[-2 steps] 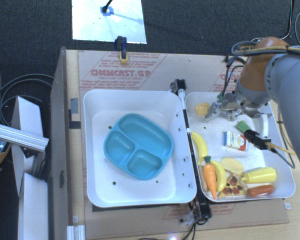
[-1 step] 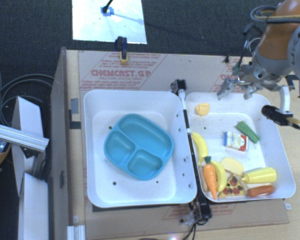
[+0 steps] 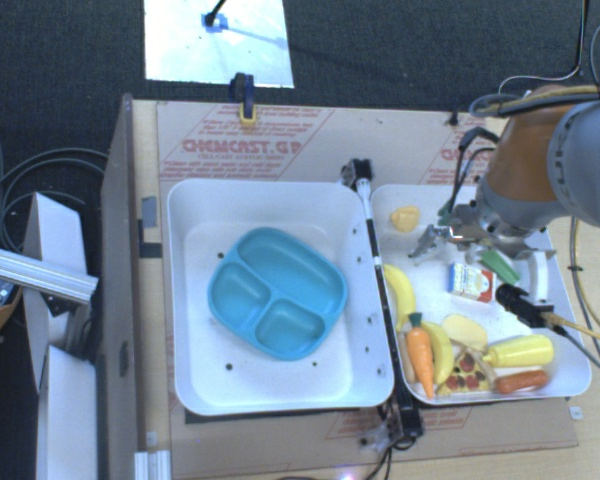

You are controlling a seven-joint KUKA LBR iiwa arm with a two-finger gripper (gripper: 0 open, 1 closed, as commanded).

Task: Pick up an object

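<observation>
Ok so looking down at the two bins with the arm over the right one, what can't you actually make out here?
- Gripper: small and blurred under the arm's wrist in the camera view, so its finger state is unclear.
- Right bin: the arm covers its upper right part.
- Small carton: print too small to read.
- Green item: partly under the arm, kind unclear.
- Arm: cut off by the right edge.

glossy blue plastic tray point(image 3: 276, 291) in a smooth white bin point(image 3: 195, 268).

Desk point(image 3: 280, 128): brown board with red lettering.
Left bin point(image 3: 195, 298): white, lies on the desk.
Right bin point(image 3: 570, 368): white, just beside the left bin.
Clamp point(image 3: 244, 93): at the desk's far edge.
</observation>
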